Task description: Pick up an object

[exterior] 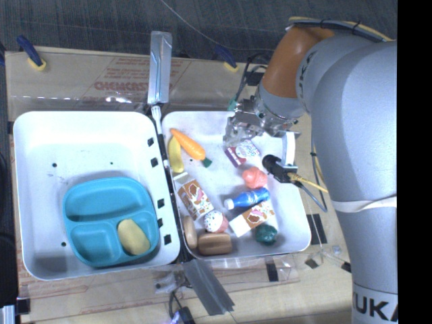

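The claw (241, 132) is down inside the right bin (293, 216), near that bin's far edge, directly over a small red-and-white packet (243, 152) that lies flat on the bin floor. It seems placed there to take that packet, which sits a little apart from the other toys and so offers room on both sides. Whether it is apart or together I cannot tell, because the wrist hides it from above.

Toward the bench's near edge the rest crowd together: a pink ball (254, 177), a blue bottle (247, 199), a green toy (266, 234), a carrot (187, 144) beside a banana (175, 155) along the divider. In the left bin (40, 154) a blue tray (101, 211) holds a yellow potato (133, 237).
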Available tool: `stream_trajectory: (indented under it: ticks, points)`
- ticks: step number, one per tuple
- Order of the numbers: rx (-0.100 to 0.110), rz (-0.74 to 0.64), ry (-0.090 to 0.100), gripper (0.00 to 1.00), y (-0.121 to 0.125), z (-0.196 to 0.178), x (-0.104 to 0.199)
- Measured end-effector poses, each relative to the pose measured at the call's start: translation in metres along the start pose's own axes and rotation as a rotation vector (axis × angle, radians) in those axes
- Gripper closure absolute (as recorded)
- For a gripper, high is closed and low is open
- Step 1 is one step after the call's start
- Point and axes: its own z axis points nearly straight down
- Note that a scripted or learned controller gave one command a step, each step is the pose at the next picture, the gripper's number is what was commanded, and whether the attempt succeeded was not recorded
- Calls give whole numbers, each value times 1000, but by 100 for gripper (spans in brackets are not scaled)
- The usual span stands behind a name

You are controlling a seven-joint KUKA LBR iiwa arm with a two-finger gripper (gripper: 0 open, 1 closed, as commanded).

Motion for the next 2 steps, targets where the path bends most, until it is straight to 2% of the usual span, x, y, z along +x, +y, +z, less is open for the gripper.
stream_trajectory:
  ticks: [1, 2]
  points:
    - [-3, -19, 0, 100, 10, 68, -8]
    - [2, -195, 1, 100, -11, 69, 20]
